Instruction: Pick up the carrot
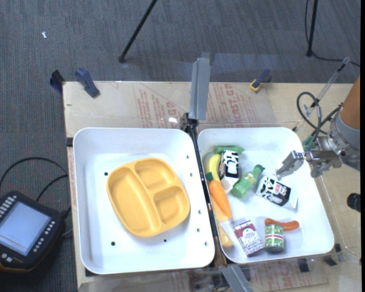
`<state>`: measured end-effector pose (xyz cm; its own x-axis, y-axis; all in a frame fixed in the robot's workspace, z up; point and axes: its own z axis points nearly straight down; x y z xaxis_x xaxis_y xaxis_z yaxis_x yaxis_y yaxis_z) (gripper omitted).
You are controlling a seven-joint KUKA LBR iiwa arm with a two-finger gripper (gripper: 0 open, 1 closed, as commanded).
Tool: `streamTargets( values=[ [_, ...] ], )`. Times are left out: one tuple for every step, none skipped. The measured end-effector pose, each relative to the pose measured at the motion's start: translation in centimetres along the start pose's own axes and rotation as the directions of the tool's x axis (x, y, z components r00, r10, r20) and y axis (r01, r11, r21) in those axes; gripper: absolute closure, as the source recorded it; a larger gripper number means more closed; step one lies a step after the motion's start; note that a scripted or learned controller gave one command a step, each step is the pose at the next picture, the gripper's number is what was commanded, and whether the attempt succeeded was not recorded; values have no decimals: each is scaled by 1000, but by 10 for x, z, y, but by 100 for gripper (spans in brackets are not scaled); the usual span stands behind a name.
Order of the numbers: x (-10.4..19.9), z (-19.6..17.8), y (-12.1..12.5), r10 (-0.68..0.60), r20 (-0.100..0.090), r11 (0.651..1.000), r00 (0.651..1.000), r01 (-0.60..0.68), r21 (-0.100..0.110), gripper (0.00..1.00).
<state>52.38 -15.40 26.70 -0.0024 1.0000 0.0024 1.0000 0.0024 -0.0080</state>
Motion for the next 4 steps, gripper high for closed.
streamTargets(
  values=[
    [91,78,-22,-245,1,970,970,245,1,0],
    [68,180,-20,-431,0,902,902,431,0,0],
    [68,173,-20,-428,-3,904,904,428,4,100],
    [112,83,21,-280,2,960,960,280,-2,100]
  ],
)
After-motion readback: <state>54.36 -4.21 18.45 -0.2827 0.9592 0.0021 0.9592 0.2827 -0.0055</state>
